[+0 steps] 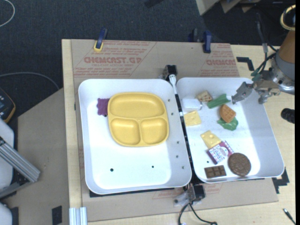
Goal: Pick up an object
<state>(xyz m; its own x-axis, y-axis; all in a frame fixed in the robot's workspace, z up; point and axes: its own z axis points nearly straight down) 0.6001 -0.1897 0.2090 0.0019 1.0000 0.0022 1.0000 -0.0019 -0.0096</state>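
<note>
1. Gripper (253, 92): poised over the upper right of the right bin (274, 146). Its fingers are spread, with nothing between them, which suits a descent onto a target.
2. Candidate objects: toy food pieces lie in the right bin. Nearest the gripper are a green piece (216, 101) and an orange waffle-like piece (228, 112); these seem the likeliest targets.
3. Farther pieces: a cracker (204, 96), yellow cheese wedges (210, 138), a round brown cookie (239, 164) and a chocolate bar (215, 172) sit toward the near edge, spaced apart, so a grasp there would be less cluttered.
4. Left bin (89, 139): holds a yellow divided plate (138, 117) beside a purple piece (102, 106), probably a drop-off area.
</note>
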